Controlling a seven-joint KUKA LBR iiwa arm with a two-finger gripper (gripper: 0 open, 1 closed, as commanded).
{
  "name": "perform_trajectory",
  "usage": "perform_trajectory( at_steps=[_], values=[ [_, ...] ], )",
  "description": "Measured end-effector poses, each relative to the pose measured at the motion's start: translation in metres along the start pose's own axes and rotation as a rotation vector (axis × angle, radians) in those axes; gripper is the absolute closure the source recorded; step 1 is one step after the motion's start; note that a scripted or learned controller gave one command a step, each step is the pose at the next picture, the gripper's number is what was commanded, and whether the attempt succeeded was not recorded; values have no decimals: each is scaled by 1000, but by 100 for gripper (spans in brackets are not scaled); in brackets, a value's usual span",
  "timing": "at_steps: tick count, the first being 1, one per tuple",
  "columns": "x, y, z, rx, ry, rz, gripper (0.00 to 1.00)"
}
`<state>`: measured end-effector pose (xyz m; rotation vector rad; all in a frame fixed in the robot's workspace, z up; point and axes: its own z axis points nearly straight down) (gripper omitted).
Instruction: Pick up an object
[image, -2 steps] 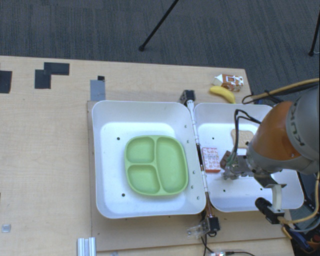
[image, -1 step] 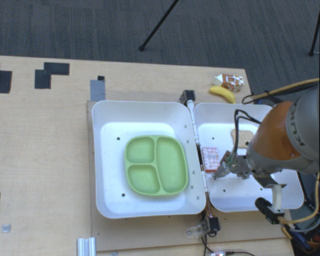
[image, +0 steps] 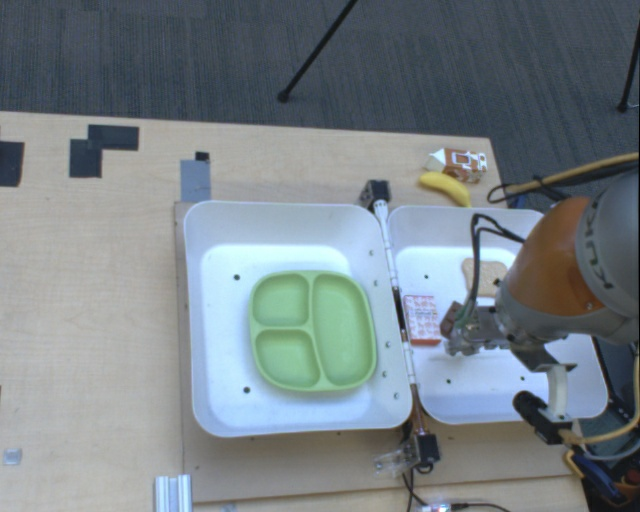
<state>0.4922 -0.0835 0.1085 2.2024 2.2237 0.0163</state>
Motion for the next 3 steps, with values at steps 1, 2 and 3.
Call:
perform_trajectory(
  at_steps=[1, 2, 3],
  values=[
    [0, 0, 0, 0, 0, 1, 0],
    [1, 2, -10, -3, 1, -4, 100],
    [1, 2, -10, -3, 1, -4, 0]
  ],
)
